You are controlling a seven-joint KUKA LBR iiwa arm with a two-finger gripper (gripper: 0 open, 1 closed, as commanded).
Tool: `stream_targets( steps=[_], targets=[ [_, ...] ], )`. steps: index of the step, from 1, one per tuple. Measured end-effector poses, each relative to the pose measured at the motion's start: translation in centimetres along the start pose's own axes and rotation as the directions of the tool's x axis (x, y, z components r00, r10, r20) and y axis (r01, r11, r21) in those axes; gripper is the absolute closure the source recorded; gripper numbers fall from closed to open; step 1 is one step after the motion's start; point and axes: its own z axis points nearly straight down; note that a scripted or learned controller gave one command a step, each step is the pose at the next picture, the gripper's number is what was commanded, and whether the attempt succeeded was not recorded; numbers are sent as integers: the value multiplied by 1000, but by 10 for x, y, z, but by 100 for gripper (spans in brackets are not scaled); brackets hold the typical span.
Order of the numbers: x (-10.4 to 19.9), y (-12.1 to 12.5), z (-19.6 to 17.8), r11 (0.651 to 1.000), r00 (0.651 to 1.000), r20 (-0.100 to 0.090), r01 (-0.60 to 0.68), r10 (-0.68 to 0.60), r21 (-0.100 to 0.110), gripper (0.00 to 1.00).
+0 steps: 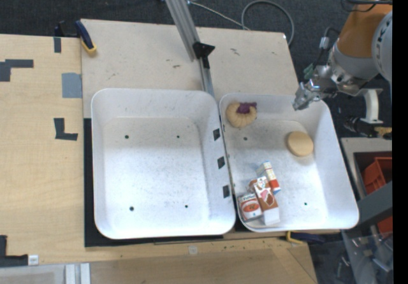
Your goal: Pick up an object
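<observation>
The arm (366, 28) reaches in from the right, and its gripper (305, 97) hangs over the upper right corner of the right-hand bin (338, 168), close by the rim. Whether it is released or clenched I cannot tell from here — the tip is small and dark against the bin wall. Nothing shows in its grasp, so I'd judge the task to be at the approach step, with a target not yet reached.

What it could take all lies in that same bin. Nearest is a round tan bun (299, 143), just below the gripper and a touch toward the arm's own side, sitting apart from everything else. Out to the far side from the arm, near the bin's upper left corner, is a pale pastry with a purple top (241, 113), close against the wall by the divider. Further down, well below the gripper, a small cluster lies together — a red and white carton (265, 194) with a little can (249, 206) touching it at the lower end. The left-hand bin (153, 162) lies beyond all that.

The bun looks the easy choice to me: it stands free, with room on both sides. The next move would call for a short shift downward over it, then a straight descent. Its rounded shape may slip if the grip lands off centre.
</observation>
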Motion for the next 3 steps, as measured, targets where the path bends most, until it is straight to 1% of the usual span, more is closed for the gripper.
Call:
stream_targets(
  steps=[1, 2, 3],
  targets=[
    [-1, 10, -61, 1000, 1000, 1, 1, -1, -2, 100],
    [61, -1, -60, 1000, 1000, -3, 5, -5, 5, 100],
    [116, -8, -44, 1000, 1000, -3, 5, -5, 8, 100]
  ],
)
